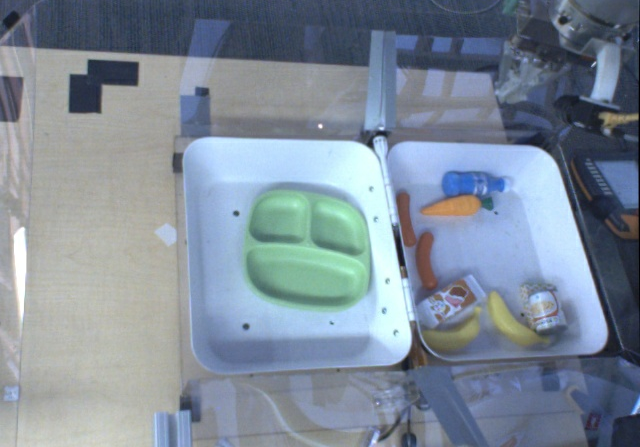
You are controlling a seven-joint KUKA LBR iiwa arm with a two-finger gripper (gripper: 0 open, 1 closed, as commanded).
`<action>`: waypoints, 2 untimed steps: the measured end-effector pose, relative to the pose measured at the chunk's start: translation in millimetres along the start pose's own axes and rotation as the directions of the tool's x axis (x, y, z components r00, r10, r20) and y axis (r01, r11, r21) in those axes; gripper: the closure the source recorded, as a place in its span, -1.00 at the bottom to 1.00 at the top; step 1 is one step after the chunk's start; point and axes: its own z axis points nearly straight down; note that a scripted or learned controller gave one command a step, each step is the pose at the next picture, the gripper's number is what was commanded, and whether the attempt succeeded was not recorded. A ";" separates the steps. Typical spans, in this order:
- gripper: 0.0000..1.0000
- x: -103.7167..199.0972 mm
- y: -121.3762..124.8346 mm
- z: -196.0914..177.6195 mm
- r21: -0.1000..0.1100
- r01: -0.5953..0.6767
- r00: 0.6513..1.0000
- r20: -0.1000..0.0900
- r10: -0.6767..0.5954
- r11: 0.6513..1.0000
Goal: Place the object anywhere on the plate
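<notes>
Bananas [512, 325], carrot [452, 206] and the rest lie nearward-left of my gripper [522, 70], open or closed I cannot tell, with the green plate [300, 275] farther left.

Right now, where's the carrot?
The carrot lies in the right bin, toward its far side, just below the blue bottle and right of the upper sausage.

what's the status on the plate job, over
Pincer parked above the right bin's far corner, nothing seen in it. Green plate bare in left bin. Carrot, bottle, sausages, bananas lie in right bin.
</notes>
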 end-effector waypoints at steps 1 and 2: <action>1.00 9.8 -119.4 95.9 0.005 0.066 0.998 -0.001 -0.066 0.998; 1.00 2.7 -185.4 157.2 0.005 -0.089 0.996 0.000 0.089 0.996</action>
